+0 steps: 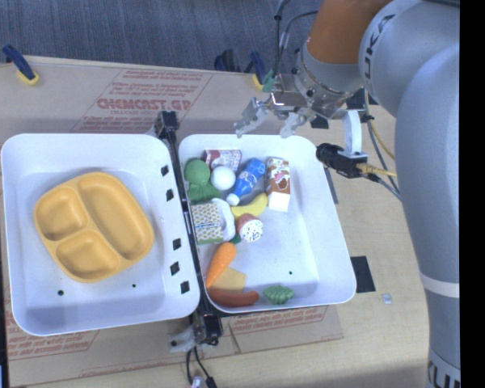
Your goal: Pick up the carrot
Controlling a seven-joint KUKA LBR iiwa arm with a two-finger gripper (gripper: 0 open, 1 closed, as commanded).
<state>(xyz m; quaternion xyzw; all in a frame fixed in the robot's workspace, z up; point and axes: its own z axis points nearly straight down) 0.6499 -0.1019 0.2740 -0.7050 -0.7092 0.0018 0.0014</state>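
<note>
The orange carrot [221, 263] lies in the right bin [327, 249], near its lower left, tip pointing down-left beside a yellow wedge. My gripper [269, 120] hangs above the bin's far edge, well away from the carrot. Its two metal fingers [248, 120] are spread apart with nothing between them.
The right bin also holds a green vegetable [197, 174], a white egg [222, 177], a blue bottle [249, 179], a milk carton [279, 184], a banana [250, 207], a sausage [234, 298] and a green leaf [279, 294]. A yellow divided plate [93, 225] sits in the left bin [24, 305].
</note>
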